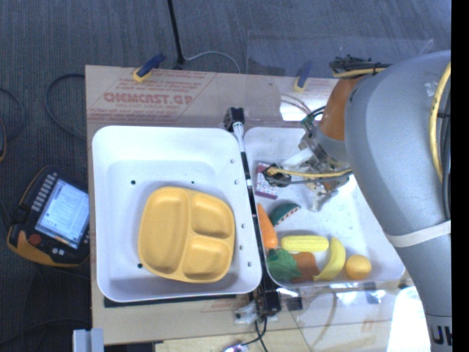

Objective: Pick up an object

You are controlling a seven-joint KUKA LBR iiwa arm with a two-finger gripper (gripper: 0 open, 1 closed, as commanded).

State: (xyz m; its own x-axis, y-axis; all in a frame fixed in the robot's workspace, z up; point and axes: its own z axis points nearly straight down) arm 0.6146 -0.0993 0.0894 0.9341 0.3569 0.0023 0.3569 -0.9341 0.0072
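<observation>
Altogether two white bins sit side by side: the left bin [110, 174] holds one yellow divided plate [187, 233], with bare white floor all around it, widest toward 12 o'clock. The right bin [366, 218] holds the pile of play food, crowded toward 6 o'clock: one carrot [267, 229] lying along the shared wall, one watermelon slice [284, 213], one corn cob [304, 243], one banana [333, 259], one round yellow fruit (a lemon, perhaps) [358, 266], plus one green item [282, 264] and one orange-red piece [306, 264] touching each other under the corn. One small purple-and-white card [265, 180] lies at 9 o'clock in that bin, by the wall. Open floor remains in the bin's middle and toward 12 o'clock, where the gripper [319, 185] hangs low; whether it is clenched or released cannot be told, and nothing shows between its tips. The arm [399, 145] covers the bin's 3 o'clock edge.
</observation>
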